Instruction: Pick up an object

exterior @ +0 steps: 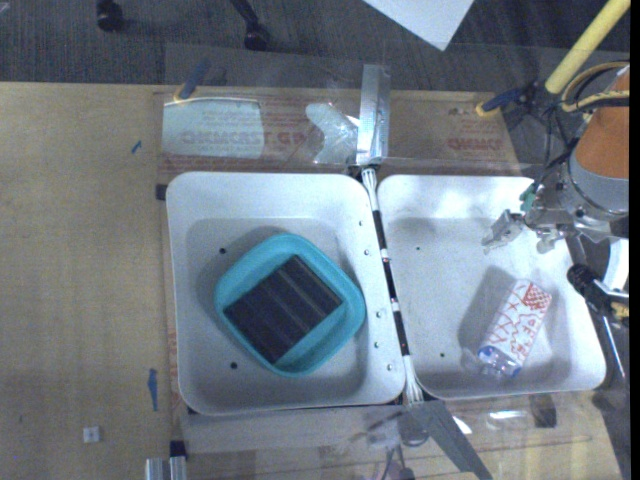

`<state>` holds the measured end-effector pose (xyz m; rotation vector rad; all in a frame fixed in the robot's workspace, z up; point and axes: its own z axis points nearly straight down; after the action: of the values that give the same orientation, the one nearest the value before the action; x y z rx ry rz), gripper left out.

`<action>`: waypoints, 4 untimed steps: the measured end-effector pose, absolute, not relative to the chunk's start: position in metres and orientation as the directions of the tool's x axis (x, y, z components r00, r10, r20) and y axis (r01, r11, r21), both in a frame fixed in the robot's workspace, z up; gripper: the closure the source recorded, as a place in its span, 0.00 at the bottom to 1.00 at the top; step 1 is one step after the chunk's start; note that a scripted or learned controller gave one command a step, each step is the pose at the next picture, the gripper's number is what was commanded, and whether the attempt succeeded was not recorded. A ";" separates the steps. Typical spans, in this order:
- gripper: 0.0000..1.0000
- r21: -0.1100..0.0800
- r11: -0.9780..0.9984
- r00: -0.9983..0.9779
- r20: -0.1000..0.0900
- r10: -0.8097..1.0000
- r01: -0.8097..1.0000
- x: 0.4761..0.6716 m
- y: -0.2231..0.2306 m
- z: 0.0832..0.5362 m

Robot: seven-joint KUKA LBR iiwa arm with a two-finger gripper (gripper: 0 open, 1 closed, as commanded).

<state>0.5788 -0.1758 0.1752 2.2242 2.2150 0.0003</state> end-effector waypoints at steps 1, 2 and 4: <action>0.00 0.007 0.042 -0.042 -0.002 0.999 0.999 0.540 -0.199 0.087; 0.00 0.011 -0.015 0.015 0.012 1.000 1.000 0.506 -0.214 0.089; 0.00 0.010 -0.017 0.017 0.008 1.000 1.000 0.506 -0.215 0.099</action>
<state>0.5059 -0.2153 0.0985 2.2384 2.2016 0.0200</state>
